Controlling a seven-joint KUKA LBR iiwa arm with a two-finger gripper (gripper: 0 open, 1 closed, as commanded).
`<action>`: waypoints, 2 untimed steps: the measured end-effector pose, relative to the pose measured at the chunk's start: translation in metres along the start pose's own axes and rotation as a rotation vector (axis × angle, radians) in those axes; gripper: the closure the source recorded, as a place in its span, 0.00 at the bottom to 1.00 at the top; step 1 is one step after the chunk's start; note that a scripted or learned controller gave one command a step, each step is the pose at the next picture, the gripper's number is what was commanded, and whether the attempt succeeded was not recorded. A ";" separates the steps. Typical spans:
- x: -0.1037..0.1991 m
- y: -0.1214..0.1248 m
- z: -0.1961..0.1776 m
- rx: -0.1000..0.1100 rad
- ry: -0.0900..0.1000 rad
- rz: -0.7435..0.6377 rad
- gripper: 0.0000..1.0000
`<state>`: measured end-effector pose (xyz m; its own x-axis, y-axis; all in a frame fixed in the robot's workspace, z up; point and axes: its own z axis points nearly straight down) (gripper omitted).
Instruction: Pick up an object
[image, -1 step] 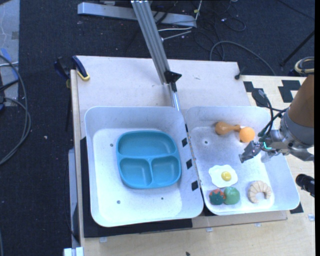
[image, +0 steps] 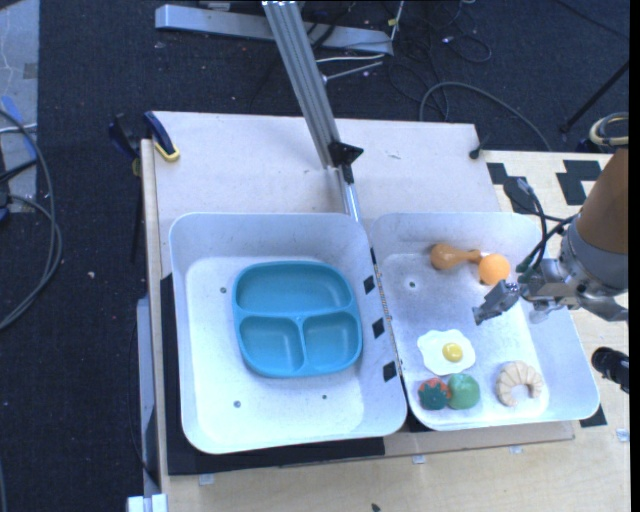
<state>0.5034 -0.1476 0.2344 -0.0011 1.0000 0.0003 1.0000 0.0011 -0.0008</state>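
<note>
1. Arm (image: 612, 215) enters from view's right edge; orange band uppermost, grey wrist section below it.
2. Wrist angled down-left, over right bin's (image: 560, 385) right half.
3. Gripper (image: 492, 304) dark, tip pointing left, hovering above bin floor.

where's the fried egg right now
The fried egg lies in the right bin, just above the green and red toy and left of the croissant.

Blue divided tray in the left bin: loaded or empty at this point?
Empty. The blue tray sits flat in the left bin, all three compartments showing bare blue. The toy food lies in the right bin.
</note>
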 end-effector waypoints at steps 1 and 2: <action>-0.003 -0.010 0.057 0.005 0.001 0.003 0.00; -0.006 -0.014 0.120 0.006 0.002 0.003 0.00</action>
<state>0.4897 -0.1536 0.1142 0.0016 1.0000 0.0019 1.0000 -0.0016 -0.0065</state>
